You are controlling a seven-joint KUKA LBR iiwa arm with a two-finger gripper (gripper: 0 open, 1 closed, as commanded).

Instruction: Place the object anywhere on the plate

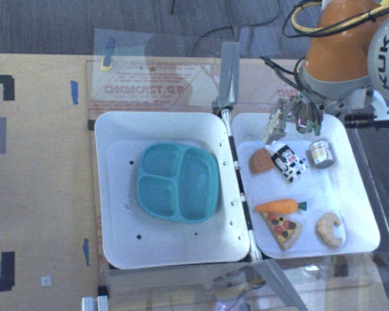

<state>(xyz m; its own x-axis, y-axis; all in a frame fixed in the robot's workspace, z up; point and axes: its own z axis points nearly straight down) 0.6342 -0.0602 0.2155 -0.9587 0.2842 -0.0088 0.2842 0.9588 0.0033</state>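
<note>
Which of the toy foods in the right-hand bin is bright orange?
The carrot: a bright orange cone with a green stem end, lying flat above the pizza slice. The cookie and croissant are duller brown or tan.

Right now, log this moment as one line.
end effector: above right bin, far end | holding: nothing seen | plate: in left bin, bare | carrot, pizza slice: right bin

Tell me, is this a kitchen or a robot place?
Probably a robot lab: a robot arm reaches over two white bins, with toy food like a carrot and pizza slice.
</note>
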